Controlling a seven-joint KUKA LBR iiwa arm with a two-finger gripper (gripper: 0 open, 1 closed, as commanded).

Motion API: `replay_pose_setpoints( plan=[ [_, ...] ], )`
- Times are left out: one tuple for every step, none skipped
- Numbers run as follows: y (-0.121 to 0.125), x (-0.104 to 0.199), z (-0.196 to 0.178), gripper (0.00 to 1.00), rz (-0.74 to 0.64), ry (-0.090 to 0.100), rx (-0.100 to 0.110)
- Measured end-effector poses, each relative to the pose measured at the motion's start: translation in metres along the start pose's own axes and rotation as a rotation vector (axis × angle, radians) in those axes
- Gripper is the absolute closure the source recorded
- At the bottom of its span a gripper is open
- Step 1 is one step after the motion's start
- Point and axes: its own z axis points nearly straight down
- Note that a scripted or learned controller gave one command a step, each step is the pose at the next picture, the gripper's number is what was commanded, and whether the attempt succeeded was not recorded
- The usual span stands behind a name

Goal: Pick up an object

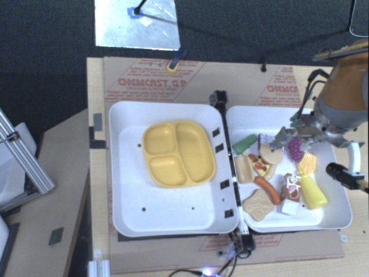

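Grey gripper (286, 136) low over purple grapes (295, 149) in right bin (346, 212); finger state unclear. Approach step; next, descend and close.

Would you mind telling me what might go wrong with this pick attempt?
The toys in the right bin lie packed close, so the gripper may nudge neighbours or catch two. It hovers by the grapes and cookie, near the divider, and might clip it.
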Motion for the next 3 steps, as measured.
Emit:
replay_pose_setpoints(
  plan=[
    [0.003, 0.0, -0.008, 0.0, -0.003, -0.002, -0.014],
    [0.002, 0.002, 0.054, 0.0, -0.001, -0.001, -0.01],
    [0.004, 0.002, 0.105, 0.0, 0.0, -0.001, -0.012]
  ],
)
